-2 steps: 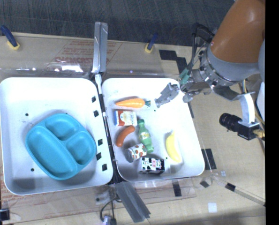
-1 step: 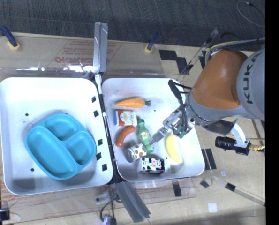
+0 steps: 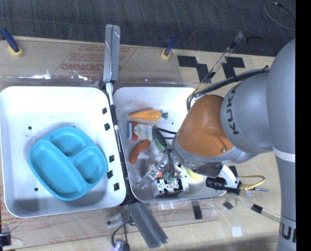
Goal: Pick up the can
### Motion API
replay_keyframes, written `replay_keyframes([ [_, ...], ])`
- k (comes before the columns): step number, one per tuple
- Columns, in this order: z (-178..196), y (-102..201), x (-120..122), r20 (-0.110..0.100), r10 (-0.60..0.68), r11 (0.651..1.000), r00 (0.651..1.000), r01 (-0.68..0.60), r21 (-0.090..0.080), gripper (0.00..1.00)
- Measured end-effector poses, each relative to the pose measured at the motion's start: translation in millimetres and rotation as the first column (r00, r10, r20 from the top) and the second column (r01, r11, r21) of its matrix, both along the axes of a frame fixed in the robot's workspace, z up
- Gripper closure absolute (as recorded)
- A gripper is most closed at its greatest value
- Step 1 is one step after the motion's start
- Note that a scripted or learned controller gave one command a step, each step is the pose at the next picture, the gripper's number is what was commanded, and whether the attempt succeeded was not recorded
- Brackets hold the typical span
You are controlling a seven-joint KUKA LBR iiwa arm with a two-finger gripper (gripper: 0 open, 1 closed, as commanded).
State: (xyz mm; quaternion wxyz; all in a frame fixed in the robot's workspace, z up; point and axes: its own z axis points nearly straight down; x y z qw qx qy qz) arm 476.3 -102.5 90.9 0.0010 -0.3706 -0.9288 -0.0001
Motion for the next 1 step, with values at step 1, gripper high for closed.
replay_keyframes([
  [1, 10.2, 0.1, 1.1, 0.002, 0.004, 1.0, 1.0, -0.004, 0.0, 1.0],
])
